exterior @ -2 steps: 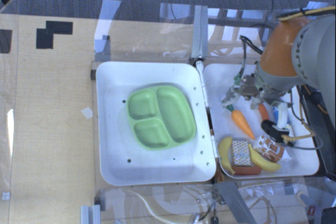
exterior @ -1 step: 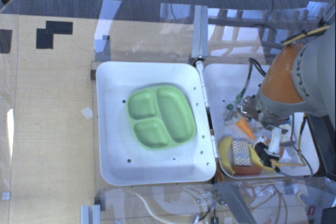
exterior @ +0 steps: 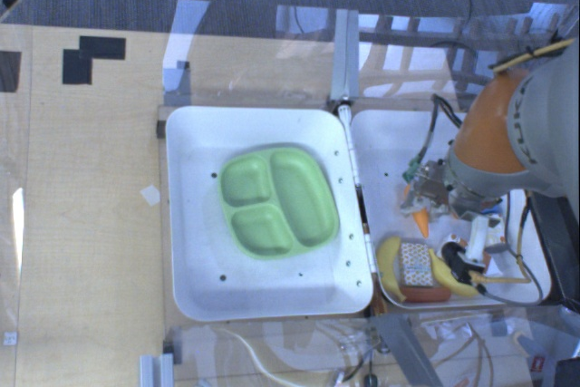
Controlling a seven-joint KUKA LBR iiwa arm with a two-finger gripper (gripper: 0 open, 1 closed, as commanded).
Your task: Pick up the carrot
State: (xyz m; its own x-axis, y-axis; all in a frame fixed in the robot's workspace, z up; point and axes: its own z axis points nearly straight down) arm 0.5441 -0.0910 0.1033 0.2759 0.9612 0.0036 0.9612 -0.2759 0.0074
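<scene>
Left bin (exterior: 190, 285): green plate (exterior: 276, 201) with three sections, nothing on it. Right bin (exterior: 385, 136): banana (exterior: 390, 260) at front, patterned block (exterior: 416, 265) lying on it. Carrot (exterior: 421, 219): orange tip visible just below gripper (exterior: 426, 195), apparently low in right bin, not clearly lifted. Gripper down over carrot; cannot tell its state, arm hides it. Judgement: reach done; secure grasp and lift remain unconfirmed.
</scene>
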